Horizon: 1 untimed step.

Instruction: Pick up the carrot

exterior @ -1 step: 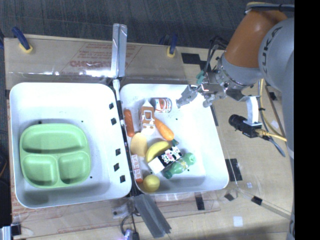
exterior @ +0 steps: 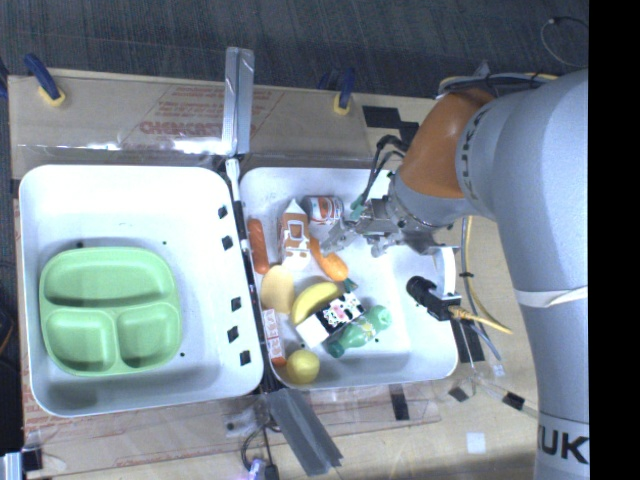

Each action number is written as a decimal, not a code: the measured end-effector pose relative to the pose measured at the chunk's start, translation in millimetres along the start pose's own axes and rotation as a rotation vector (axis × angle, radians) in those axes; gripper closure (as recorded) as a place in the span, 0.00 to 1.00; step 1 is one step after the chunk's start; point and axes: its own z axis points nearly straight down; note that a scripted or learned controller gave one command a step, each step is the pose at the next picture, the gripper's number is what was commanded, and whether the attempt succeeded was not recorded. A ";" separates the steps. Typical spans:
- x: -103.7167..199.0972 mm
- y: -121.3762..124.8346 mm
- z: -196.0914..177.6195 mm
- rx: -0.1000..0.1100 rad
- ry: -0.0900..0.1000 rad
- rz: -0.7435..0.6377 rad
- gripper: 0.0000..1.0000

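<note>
The carrot (exterior: pixel 329 262) is a short orange piece lying slantwise in the middle of the right bin (exterior: pixel 432 360). It sits between a small carton (exterior: pixel 293 233) and a banana (exterior: pixel 313 299). My gripper (exterior: pixel 340 236) reaches in from the right and hangs low, just above and to the right of the carrot's upper end. Whether it touches the carrot is unclear from this angle.
Around the carrot lie a can (exterior: pixel 323 209), a reddish sausage (exterior: pixel 258 245), a yellow fruit (exterior: pixel 277 289), a black-and-white box (exterior: pixel 341 315), a green bottle (exterior: pixel 358 334) and a lemon (exterior: pixel 303 366). The left bin (exterior: pixel 120 193) holds a green divided tray (exterior: pixel 108 311).
</note>
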 end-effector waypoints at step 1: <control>35.3 -40.6 26.0 -0.003 0.000 -0.017 0.00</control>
